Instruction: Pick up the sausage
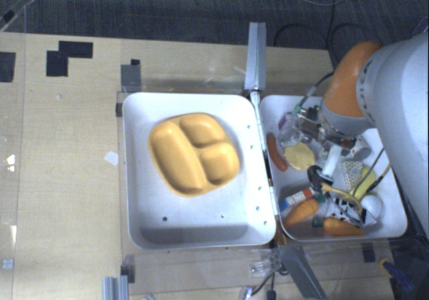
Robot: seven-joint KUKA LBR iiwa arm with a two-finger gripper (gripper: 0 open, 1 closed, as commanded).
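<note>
— Where is the sausage (275, 152) on your screen?

— I see it in the right bin (397, 221), lying lengthwise against the left wall – the wall it shares with the left bin (188, 221). It is reddish and nothing lies on top of it.

— What is next to it?

— A pale yellow disc (299, 156) sits just beside it, toward the middle of the bin. Nearer the front edge I make out an orange carrot (303, 210) and a second carrot (342, 228), mixed in with small clutter that I cannot identify.

— And the gripper (310, 132)?

— It hangs over the back half of the same bin, near the disc and apart from the sausage. I cannot tell whether it is spread or closed up – the wrist hardware blocks my view. I see nothing held in it.

— The other bin?

— It holds a yellow divided dish (194, 153) with three compartments, well apart from the sausage.
</note>
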